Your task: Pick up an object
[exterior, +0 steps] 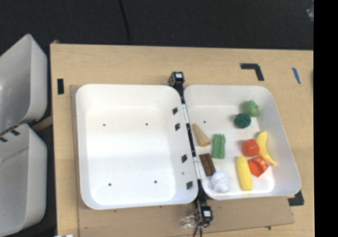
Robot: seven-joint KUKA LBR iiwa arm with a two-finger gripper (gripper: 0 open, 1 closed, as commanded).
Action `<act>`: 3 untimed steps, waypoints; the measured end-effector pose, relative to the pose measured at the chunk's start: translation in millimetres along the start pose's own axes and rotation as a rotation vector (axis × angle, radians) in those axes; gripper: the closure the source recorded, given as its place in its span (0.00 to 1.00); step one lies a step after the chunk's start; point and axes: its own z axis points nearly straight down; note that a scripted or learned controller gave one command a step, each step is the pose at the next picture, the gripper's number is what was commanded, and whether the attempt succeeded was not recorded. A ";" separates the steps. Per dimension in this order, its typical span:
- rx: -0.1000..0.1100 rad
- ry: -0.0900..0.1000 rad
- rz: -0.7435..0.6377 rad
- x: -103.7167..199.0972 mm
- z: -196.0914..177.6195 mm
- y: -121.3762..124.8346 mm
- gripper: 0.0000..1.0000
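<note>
The right bin [222, 96] holds several small toy foods. A green pepper [250, 107] and a dark green broccoli piece [242, 120] lie at its far right. A banana [265, 147], a red tomato [250, 148] and a red piece [257, 167] sit near the right wall. A yellow corn cob [243, 172], a white ball-like item [220, 181], a brown bar [207, 164], a green ridged piece [218, 145] and a tan wedge [200, 134] lie toward the bin's left and front.
The left bin [127, 146] adjoins the right bin along a clipped divider [187, 135]. Both rest on a tan bench [116, 64]. White boxes [18, 88] stand off the bench's left edge.
</note>
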 end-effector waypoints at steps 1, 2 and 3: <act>0.000 0.000 0.000 0.1 0.0 0.0 1.00; 0.002 0.001 -0.002 1.1 0.4 -0.4 1.00; 0.002 0.001 -0.002 1.2 0.4 -0.3 1.00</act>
